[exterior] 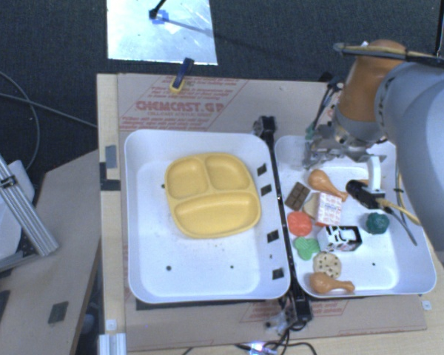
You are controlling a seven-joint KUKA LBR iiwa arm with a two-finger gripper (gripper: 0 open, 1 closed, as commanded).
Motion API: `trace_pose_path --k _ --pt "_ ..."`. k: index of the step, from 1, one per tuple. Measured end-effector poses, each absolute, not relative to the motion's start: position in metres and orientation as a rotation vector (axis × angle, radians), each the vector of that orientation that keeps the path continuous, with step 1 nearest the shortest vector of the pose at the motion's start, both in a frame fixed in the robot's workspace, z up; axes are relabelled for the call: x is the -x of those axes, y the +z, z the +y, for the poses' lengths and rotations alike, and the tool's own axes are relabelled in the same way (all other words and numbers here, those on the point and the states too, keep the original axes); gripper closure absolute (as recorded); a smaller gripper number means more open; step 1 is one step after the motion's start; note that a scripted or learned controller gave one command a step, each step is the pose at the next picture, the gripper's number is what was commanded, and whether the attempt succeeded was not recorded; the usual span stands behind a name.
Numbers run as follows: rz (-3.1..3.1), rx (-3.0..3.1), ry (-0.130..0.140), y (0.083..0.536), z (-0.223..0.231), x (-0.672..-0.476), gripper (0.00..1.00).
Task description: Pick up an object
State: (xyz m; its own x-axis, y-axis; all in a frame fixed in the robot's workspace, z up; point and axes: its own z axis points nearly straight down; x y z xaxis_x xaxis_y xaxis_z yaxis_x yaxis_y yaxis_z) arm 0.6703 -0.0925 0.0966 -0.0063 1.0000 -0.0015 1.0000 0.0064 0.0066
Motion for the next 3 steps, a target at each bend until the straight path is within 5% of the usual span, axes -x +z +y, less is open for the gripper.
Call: trace_pose_path --k 1,2,3 --pt "2.226 -2.209 0.004 0.096 -0.093 -0.670 0.00" --pt "2.226 -2.204 0.008 0.108 -0.093 -0.671 1.00" --pt "2.227 -2.203 0.007 0.108 -0.093 -0.671 0.00"
